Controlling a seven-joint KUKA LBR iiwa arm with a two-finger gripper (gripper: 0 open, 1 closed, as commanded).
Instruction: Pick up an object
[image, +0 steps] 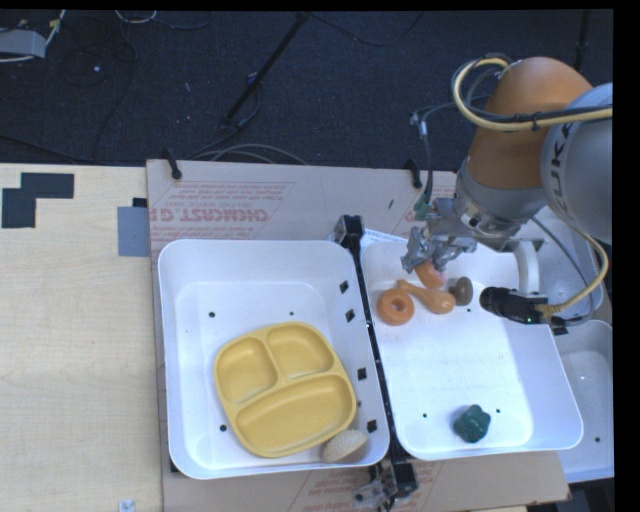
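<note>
Gripper (432, 262) hangs at the right bin's (560, 400) far edge, fingers clamped on a glossy orange ring-ended toy (412, 300). Bare white floor spreads nearward to a lumpy green object (472, 423) by the near edge.

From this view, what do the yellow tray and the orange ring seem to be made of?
The yellow tray looks like moulded plastic with a matte-to-satin finish: one even colour, rounded compartment walls, soft highlights. The orange ring seems to be plastic or rubber, smooth and slightly glossy; the look leaves open which.
</note>
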